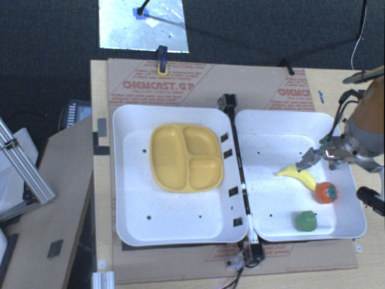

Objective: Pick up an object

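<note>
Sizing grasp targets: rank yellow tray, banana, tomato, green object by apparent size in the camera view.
1. yellow tray, by far the largest
2. banana
3. tomato and green object: these look about alike, so no ranking between them.

Claw (pixel 314 157) just above banana (pixel 299 176) in right bin (pixel 264 221).

banana (pixel 299 176) flat | tomato (pixel 325 192) beside | green fruit (pixel 305 220) near
</note>
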